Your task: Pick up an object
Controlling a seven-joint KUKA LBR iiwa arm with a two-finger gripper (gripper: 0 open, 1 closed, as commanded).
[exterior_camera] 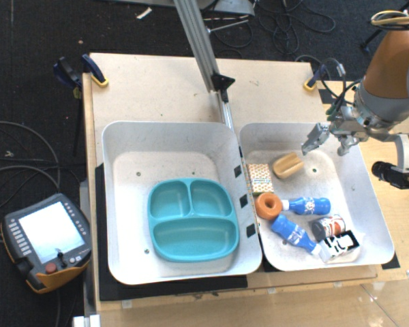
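- Sat nearest cam, off bench's front-left corner on dark floor: grey/orange teach pendant (44,240) w/ lit white screen.
- Lay in left bin (119,155), toward its front-center: teal divided tray (191,219), three compartments, flat on bin floor.
- Clustered in right bin (371,203), front half:
- black-and-white item w/ red bit (335,237) near front-right corner, exact kind couldn't tell;
- blue bottle (291,231) tilted diagonally, touching or just beside that item;
- second blue bottle w/ white cap (307,206) lying roughly parallel to front edge, just behind first;
- orange ring, donut-like (268,205), near bin's left wall, touching or nearly touching white cap.
- Lay behind ring, by left wall: small patterned box (260,177), flat.
- Rested just right of box, mid-bin: tan bread-like block (288,165), tilted, apart from other items.
- Hovered over right bin's back-right area: gripper (329,144), fingers spread apart, nothing between them; left finger tip near tan block but apart from it.
- Reached in from right: grey arm w/ orange band (390,63) above wrist.
- Crossed bench diagonally from back edge down to gap between bins: grey metal bar (199,36).
- Clipped at bench's back-left and back-right corners: blue/yellow clamps (88,72).
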